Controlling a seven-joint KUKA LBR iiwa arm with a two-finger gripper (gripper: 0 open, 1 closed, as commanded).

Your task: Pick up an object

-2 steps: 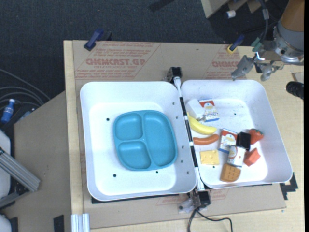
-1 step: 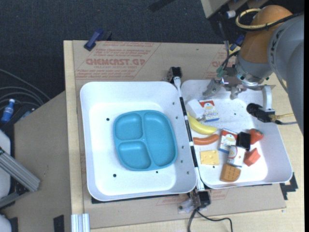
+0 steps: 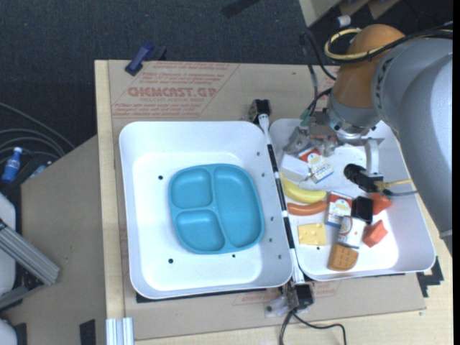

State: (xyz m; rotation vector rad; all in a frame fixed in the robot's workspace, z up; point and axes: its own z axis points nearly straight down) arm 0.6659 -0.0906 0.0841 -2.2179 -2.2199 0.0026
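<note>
My gripper [image 3: 313, 139] hangs low over the far left part of the right bin [image 3: 413, 254], with the grey arm and its orange band rising behind it. Right under it lie a small red-and-white box [image 3: 310, 157] and a blue-and-white packet [image 3: 321, 170]. Nothing is visibly held. Nearer the front lie a yellow banana [image 3: 302, 190], an orange sausage [image 3: 305, 208], a yellow cheese slice [image 3: 310, 233] and a brown biscuit [image 3: 343, 257].
The left bin [image 3: 144, 264] holds a blue divided plate [image 3: 214, 207]. On the right bin's right side sit a red-and-white carton [image 3: 338, 208], a small black block [image 3: 361, 208] and red pieces [image 3: 375, 232]. The wall between the two bins [image 3: 279, 200] runs just left of the gripper.
</note>
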